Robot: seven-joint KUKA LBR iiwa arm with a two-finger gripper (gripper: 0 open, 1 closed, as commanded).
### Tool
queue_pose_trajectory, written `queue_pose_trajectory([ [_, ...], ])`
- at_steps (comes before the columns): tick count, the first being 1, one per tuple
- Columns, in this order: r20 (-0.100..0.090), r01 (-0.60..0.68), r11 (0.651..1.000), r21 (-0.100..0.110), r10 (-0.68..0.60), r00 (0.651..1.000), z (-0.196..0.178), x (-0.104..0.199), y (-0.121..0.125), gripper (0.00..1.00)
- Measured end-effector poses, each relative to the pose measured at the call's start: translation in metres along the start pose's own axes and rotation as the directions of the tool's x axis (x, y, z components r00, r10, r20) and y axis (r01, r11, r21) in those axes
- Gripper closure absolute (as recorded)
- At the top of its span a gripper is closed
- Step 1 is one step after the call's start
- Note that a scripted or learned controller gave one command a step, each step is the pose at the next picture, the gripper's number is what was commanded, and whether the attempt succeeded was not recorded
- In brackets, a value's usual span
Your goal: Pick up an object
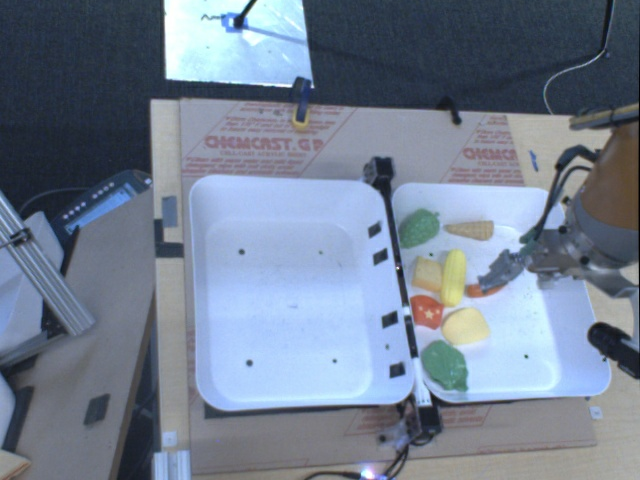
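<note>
The right bin [570, 368] holds several toy foods. A green leafy piece [419, 227] and an orange cone-shaped piece [470, 231] lie at its far side. A yellow corn cob [453, 275] sits beside a pale yellow block [428, 272], with a red tomato [427, 311], a yellow lemon-like piece [465, 325] and a second green piece [445, 365] nearer the front. My gripper [497, 270] reaches in from the right, low over the bin's middle, just right of the corn cob. A small orange-red piece [487, 289] lies right under its tip, partly hidden.
The left bin [290, 288] stands beside the right one, with a black divider strip [395, 268] between them. The arm's grey body with its orange band [610, 203] hangs over the right bin's right rim. Both bins rest on a cardboard sheet [270, 138].
</note>
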State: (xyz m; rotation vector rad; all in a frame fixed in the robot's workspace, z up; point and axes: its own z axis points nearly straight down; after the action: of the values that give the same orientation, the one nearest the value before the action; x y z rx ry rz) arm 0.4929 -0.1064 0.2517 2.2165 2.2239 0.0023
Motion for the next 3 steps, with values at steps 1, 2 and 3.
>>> queue_pose_trajectory([
  [1, -0.004, 0.0, 1.0, 0.014, 0.0, 1.0, 0.121, 0.025, -0.009, 0.0],
  [2, -0.005, 0.002, 1.0, 0.0, -0.002, 1.0, 0.165, 0.021, 0.028, 0.0],
  [3, -0.001, 0.002, 1.0, -0.007, -0.002, 1.0, 0.162, 0.018, 0.059, 0.0],
])
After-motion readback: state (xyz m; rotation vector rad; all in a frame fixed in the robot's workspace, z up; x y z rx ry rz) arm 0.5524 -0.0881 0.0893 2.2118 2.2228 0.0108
